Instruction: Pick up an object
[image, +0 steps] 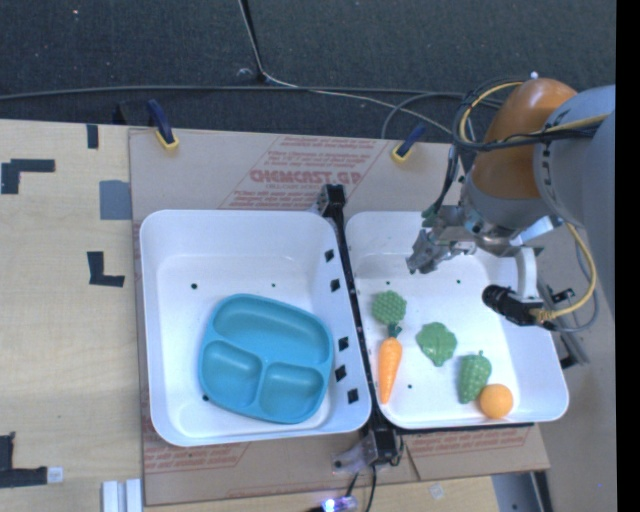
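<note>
A: Where does the arm (545, 150) sit over the counter (60, 300)?

B: It comes in from the right, above the back of the right bin (545, 400). The gripper (428, 255) hangs over bare white floor near that bin's back left part.

A: And the fingers?

B: Dark and small against the wrist. I cannot tell whether they are apart or together. Nothing shows between them.

A: What could it pick up?

B: Five toys in the right bin, all nearer the front than the gripper. The nearest is a broccoli (389, 307) by the left wall, just in front of the fingers and apart from them. A carrot (388, 366) lies in front of that, upright along the divider. A second green piece (436, 342) sits mid-bin. A bumpy green one (474, 376) touches an orange (495, 400) at the front right.

A: The left bin (165, 240)?

B: One blue tray (265, 357) with three compartments, tilted, towards the front.

A: Anything hard to read?

B: The arm's upper part is cut off at the right edge, and cables cross the wrist.
</note>
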